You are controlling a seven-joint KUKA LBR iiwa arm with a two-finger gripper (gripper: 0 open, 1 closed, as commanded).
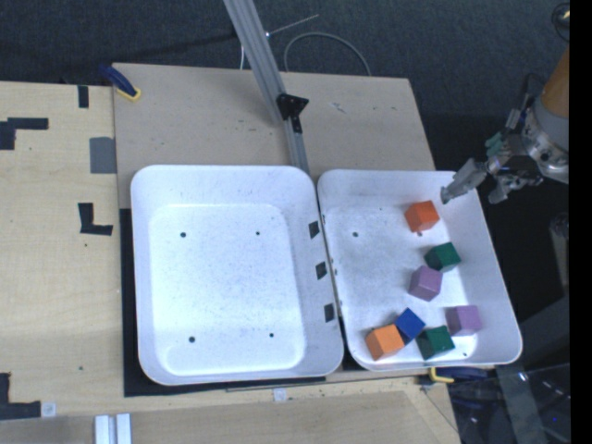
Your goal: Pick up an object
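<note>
Two white bins (222,178); seven blocks: two orange (422,215), two green (444,255), two purple (425,282), one blue (410,323).

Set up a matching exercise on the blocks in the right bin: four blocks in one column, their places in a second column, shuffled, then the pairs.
Blocks:
1. upper orange block
2. blue block
3. upper purple block
4. lower green block

Places:
A. nearest the bin's bottom edge, right of the lower orange block
B. just below the upper green block
C. nearest the gripper
D. between the lower orange and lower green blocks, slightly higher

Pairs: 1-C, 2-D, 3-B, 4-A
</note>
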